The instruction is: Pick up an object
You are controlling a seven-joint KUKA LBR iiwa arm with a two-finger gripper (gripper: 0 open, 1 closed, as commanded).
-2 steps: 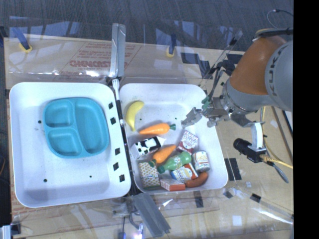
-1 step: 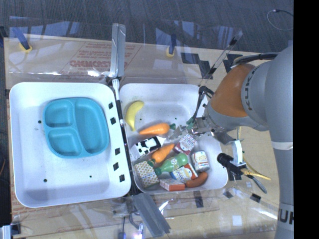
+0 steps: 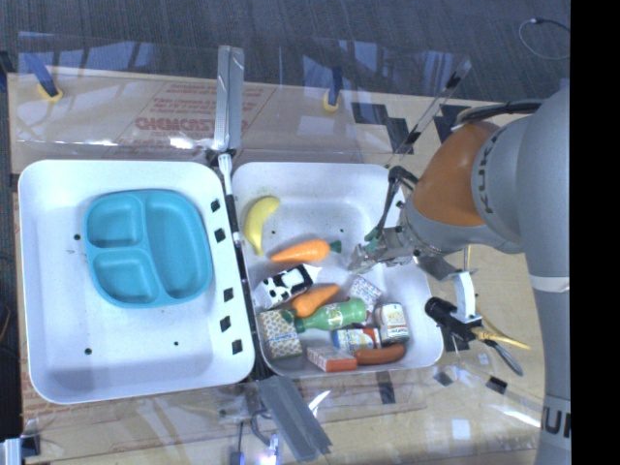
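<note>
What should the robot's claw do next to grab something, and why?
Probably go a little lower and toward the upper carrot. The claw sits over the right bin, right beside that carrot's green tip, with nothing visibly held. That carrot lies apart from the crowded pile near the green bottle, so it looks like the easiest pick.

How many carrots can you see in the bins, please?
2, both in the right bin: upper carrot lies just right of the banana; lower carrot lies below it, beside the black-and-white toy and above the green bottle. The pile could hide more.
</note>
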